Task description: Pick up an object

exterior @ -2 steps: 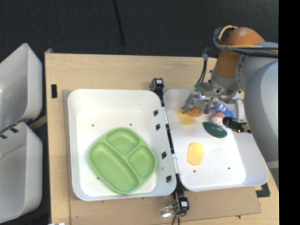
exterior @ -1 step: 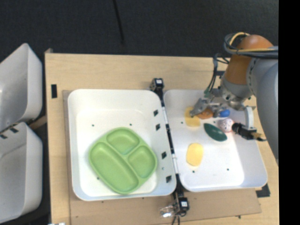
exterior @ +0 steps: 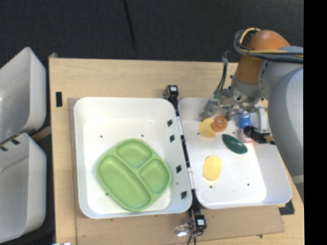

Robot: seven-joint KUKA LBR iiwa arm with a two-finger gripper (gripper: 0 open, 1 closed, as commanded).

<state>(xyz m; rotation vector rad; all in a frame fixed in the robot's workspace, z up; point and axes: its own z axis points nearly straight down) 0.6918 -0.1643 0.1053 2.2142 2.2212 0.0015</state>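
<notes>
- The gripper hangs low over the far part of the right bin, below the arm's orange band; how its grip stands cannot be told.
- Just beneath it lie a small orange object and a yellow piece, touching each other.
- A dark green object lies near the bin's right edge.
- A yellow lemon-like item sits mid-bin.
- A green divided plate fills the left bin's near half.

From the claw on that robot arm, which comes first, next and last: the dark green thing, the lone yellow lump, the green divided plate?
Measured from the gripper in the camera view:
1. Dark green object, right bin, just below the gripper.
2. Yellow lump, right bin, lower down toward the front.
3. Green divided plate, over in the left bin.
</notes>
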